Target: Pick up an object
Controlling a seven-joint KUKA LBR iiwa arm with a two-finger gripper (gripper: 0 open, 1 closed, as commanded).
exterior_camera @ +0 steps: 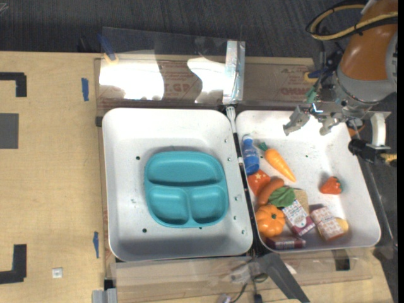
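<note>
Object choice is mine to guess at: the lone strawberry [330,185] lies on bare floor in the right bin [360,223], well apart from the crowd along the divider. My gripper [310,124] hovers above the bin's back end, its two fingers [292,124] spread apart with nothing between them. I judge the heap as the risk: carrot [278,163], blue bottle [250,154], small pumpkin [271,220] and snack packets [329,223] touch or overlap, so a descent there could wedge a fingertip on a neighbour or nudge things aside. The strawberry is small and rounded; it may squirt out. The left bin [120,169] holds a teal divided plate [185,189]
</note>
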